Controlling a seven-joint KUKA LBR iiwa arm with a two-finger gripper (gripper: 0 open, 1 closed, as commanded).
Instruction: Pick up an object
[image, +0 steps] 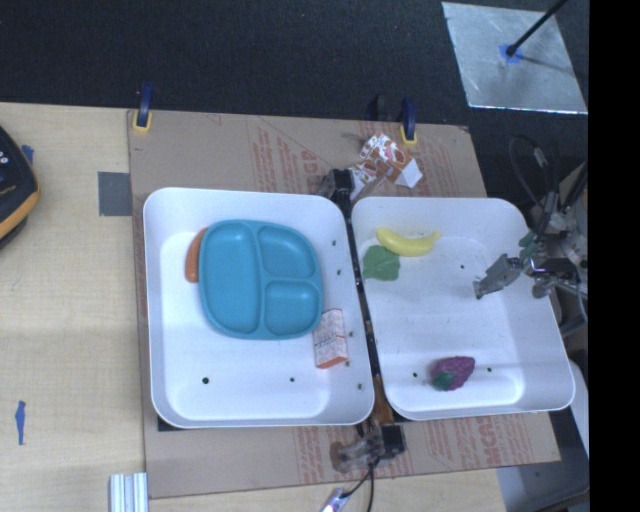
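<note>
Left bin (165, 300): glossy blue compartment plate (260, 278) hiding most of an orange item (191, 257); small printed packet (330, 338) beside it. Right bin (500, 400): yellow banana (407, 241), green leafy piece (381, 263), knobbly purple grape cluster (453, 372). End effector (500, 275), partly cut off at the right rim, its opening indiscernible, nothing visibly held.

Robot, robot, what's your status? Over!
End effector over right white bin, holding nothing. Yellow toy banana, green piece, purple toy lying untouched. Path clear.

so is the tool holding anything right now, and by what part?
Nothing held. The tool hangs over bare floor of the right bin, apart from the banana.
</note>
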